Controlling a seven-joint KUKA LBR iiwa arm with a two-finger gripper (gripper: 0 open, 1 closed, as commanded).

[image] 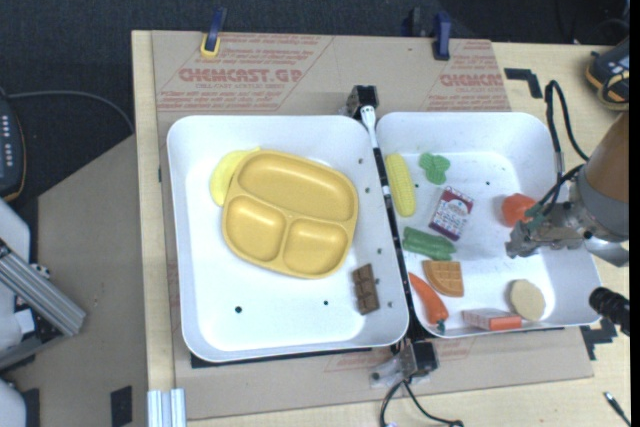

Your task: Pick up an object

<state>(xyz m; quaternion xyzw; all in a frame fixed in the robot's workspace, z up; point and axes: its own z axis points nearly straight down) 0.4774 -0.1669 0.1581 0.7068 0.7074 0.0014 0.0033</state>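
On a cardboard-covered bench (300,65) over dark carpet, we saw a yellow tray (288,213) in the left bin (190,215), toy foods at right, and the gripper (530,240), its grip unclear.

Grey arm with orange band (612,177): cut off by the frame's 3 o'clock edge, so its upper links are unseen.
Dark metal gripper (522,245): too small and dark to tell how its fingers stand.
Round orange-red toy (517,208): its 4 o'clock side is covered by the gripper.
Flat pale yellow piece (226,175): mostly hidden under the 10 o'clock corner of the yellow plastic divided tray (290,213); its shape cannot be told.
Small red-and-white printed box (451,213): the print is too small to read.
Long orange carrot toy (428,299): its upper end lies tucked beneath the orange waffle-shaped toy (443,277).
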